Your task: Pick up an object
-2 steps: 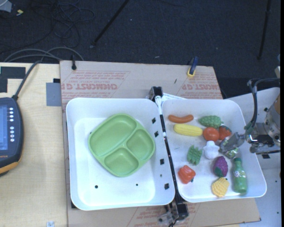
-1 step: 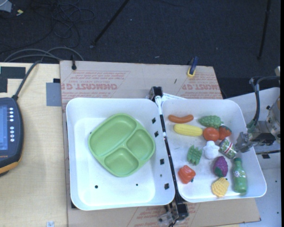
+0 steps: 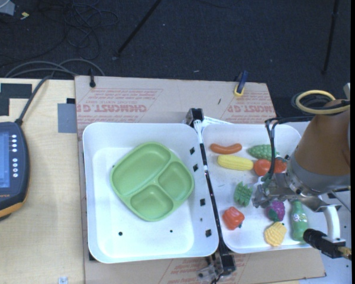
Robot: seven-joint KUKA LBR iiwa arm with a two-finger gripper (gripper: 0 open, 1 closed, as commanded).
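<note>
Nearest the camera in the right bin (image 3: pixel 248 248): yellow corn (image 3: pixel 275 234) and a green bottle-shaped toy (image 3: pixel 298 220) side by side at the front edge, red pepper (image 3: pixel 233 218) to their left nr the divider. Just behind, purple grapes (image 3: pixel 276 208) lie directly under the gripper (image 3: pixel 266 195); finger state cannot be told (dark metal parts blur together, nothing seen clamped). Small green leafy veg (image 3: pixel 243 193) sits just left of the gripper. The arm (image 3: pixel 320 152), grey w/ orange band, comes in from the right and covers that bin's right side. Mid bin: tomato (image 3: pixel 261 167) touching a banana (image 3: pixel 235 163). Further back: hot dog (image 3: pixel 225 148) and a green bumpy veg (image 3: pixel 260 151). Left bin (image 3: pixel 100 229) holds a green 3-compartment plate (image 3: pixel 152 181), tilted askew. Both bins rest on cardboard (image 3: pixel 165 102). A tablet-type pendant (image 3: pixel 3 164) lies far left on the bench.
</note>
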